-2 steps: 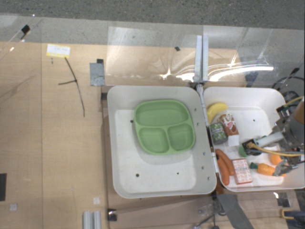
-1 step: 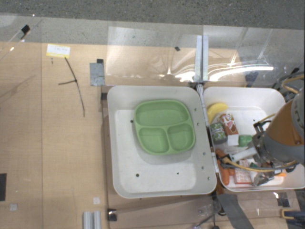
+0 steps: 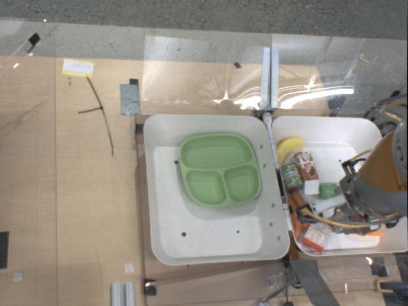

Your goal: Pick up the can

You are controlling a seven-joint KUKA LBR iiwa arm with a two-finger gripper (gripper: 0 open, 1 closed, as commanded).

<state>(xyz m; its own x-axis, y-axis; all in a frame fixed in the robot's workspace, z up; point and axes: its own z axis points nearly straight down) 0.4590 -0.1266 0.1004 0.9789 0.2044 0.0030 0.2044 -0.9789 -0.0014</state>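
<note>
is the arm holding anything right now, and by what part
It cannot be told. The arm hangs over the right bin, and its own body hides the gripper's end. The can lies in that bin, apart from it.

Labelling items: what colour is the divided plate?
Light green plate, clearest in the camera view.

The arm (image 3: pixel 382 180) reaches in from the right, its orange band above the grey wrist. The wrist points down and leftward.
</note>
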